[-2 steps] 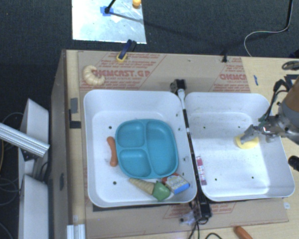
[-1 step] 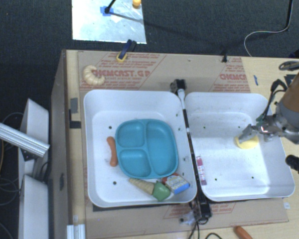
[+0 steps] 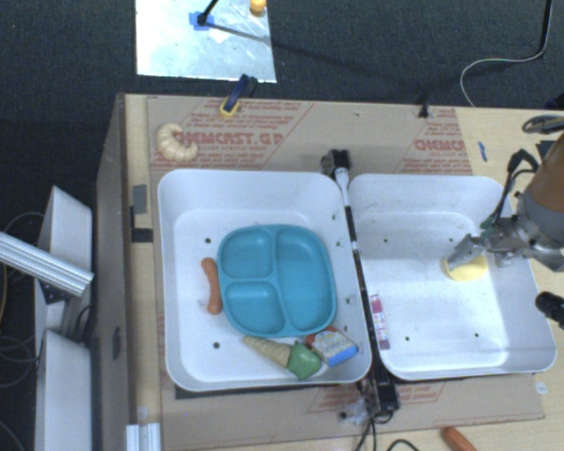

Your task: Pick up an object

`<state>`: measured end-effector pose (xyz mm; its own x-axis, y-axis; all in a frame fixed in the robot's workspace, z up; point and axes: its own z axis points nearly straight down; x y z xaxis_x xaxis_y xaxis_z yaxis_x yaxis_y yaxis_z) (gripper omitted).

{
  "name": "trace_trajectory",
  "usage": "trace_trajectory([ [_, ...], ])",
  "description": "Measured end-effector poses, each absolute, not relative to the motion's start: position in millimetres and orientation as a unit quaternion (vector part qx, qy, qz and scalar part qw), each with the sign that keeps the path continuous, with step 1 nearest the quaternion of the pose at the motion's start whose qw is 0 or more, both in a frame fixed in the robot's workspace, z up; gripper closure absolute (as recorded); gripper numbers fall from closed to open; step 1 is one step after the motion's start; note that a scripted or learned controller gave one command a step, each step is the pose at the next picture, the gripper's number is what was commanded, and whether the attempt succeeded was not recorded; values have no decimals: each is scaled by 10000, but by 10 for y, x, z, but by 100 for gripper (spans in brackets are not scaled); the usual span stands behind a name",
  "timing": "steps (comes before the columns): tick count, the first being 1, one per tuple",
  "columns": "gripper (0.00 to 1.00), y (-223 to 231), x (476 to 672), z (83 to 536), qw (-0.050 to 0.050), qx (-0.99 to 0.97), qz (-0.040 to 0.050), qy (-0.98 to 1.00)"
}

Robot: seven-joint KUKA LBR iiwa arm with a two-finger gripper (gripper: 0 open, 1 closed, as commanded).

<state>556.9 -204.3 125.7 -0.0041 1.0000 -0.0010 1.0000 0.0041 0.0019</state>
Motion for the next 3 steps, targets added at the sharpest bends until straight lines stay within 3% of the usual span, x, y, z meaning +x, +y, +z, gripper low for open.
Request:
trace_trajectory([
  [1,100,-2045,5578,1364,22,7049,12,7093],
  [2,0,-2044,5578,1363,21,7049,12,7093],
  [3,0,-2064,5529,1178,6,7063,1,7079],
])
